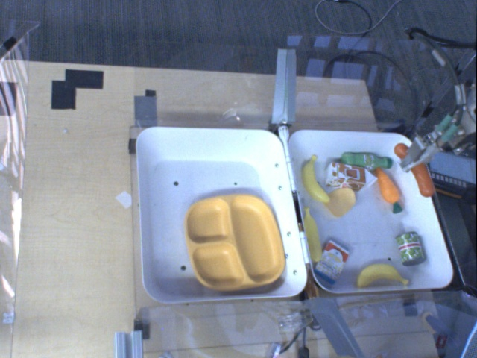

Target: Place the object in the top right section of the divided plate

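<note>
End effector (414, 157), finger state indiscernible, hovers at right bin's (440, 278) far edge; divided plate (235, 240) lies well left, in the other bin.

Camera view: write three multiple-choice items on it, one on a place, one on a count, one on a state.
1. Where does the yellow divided plate lie?
A. In the left bin
B. In the right bin
C. On the bare bench

2. How many sections does the plate have?
A. Two
B. Three
C. Five

3. What lies on the plate now?
A. A banana
B. A can
C. Nothing yet

Answers:
1. A: the plate rests on the floor of the left bin, while the food items sit in the right bin.
2. B: raised ridges split it into two smaller sections on the left and one larger on the right.
3. C: all three sections show bare yellow; the bananas and the can are in the right bin.
</note>
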